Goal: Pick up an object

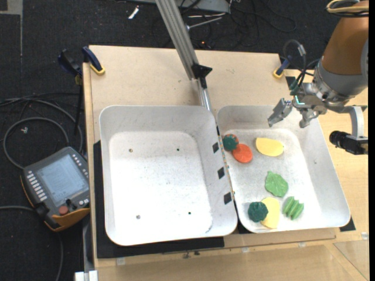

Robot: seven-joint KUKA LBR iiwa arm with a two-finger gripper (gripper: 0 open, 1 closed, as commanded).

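**Hand open above the right bin's far edge**

Your hand (293,114) hangs over the far rim of the right bin (328,174), its 2 fingers spread apart with nothing between them. Your arm (345,51) reaches in from the right, wrist tilted down and leftward. Nearest below it lies the yellow piece (269,147); beside that sits the orange piece (242,153).

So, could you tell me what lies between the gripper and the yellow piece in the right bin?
In the camera view, only bare white bin floor separates the open gripper from the yellow piece.
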